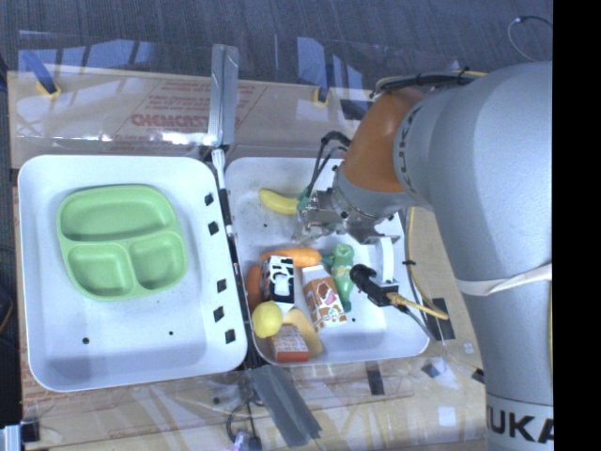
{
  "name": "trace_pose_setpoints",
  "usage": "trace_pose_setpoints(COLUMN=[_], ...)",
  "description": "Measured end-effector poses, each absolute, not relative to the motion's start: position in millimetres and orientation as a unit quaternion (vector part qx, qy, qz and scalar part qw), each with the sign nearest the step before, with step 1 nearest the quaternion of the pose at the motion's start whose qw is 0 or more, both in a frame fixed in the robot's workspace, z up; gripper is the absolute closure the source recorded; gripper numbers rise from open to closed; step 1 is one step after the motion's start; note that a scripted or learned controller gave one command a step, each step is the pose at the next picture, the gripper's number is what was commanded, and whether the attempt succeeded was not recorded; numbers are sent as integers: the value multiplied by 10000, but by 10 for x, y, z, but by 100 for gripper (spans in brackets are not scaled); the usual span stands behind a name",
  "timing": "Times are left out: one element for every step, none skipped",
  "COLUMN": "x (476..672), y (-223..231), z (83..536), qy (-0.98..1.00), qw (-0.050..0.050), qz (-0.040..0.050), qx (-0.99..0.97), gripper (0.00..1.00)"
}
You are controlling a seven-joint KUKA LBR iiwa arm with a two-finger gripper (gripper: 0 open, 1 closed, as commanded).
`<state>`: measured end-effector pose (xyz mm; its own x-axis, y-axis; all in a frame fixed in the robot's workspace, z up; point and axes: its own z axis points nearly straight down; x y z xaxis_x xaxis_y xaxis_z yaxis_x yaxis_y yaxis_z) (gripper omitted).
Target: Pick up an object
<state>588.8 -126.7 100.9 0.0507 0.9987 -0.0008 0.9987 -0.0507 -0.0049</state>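
My gripper (317,220) is low in the right bin (406,338), near its middle, under the grey arm with the orange band. A yellow banana (278,201) lies just left of it, close by but not visibly between its fingers. In front of the gripper are an orange carrot (295,256), a green item (341,274), a black-and-white packet (280,278) and an orange-and-white carton (322,303). A lemon (267,319) and a red-brown block (290,347) sit at the bin's front.
The left bin (56,355) holds a green divided plate (122,241). A row of black clips runs along the wall between the bins (222,252). The arm's bulk covers the right bin's right side.
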Motion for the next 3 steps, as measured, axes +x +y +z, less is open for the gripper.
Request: trace_pose_setpoints(x=[5889, 6568, 6570], y=[-1266, -979, -956], z=[1010, 919, 1019], qy=[-6889, -5984, -6024], qw=[14, 8, 19], qz=[19, 6, 16], qx=[-7249, -8012, -7982], gripper=[0, 0, 100])
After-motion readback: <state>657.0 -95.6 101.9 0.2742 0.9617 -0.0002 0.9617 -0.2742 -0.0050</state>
